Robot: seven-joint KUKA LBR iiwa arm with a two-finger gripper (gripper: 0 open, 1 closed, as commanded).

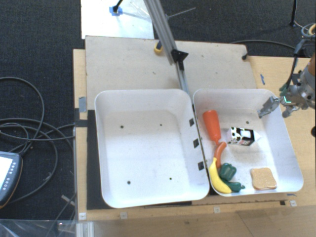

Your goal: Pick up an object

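The right bin (276,132) holds several small items. An orange carrot-like piece (212,125) lies along its left wall, with a black-and-white patterned block (242,136) near the middle. A yellow banana (217,177), a green pepper-like piece (228,172) and a slice of toast (263,178) lie along the front. My gripper (277,109) hovers over the bin's upper right corner, above and to the right of the patterned block. It is open, with nothing between its fingers.
The left bin (143,147) sits beside the right one, sharing a middle wall. A grey pole (163,28) slants down from the top to the bins' rear junction. Cables and a pendant (7,174) lie on the floor at the left.
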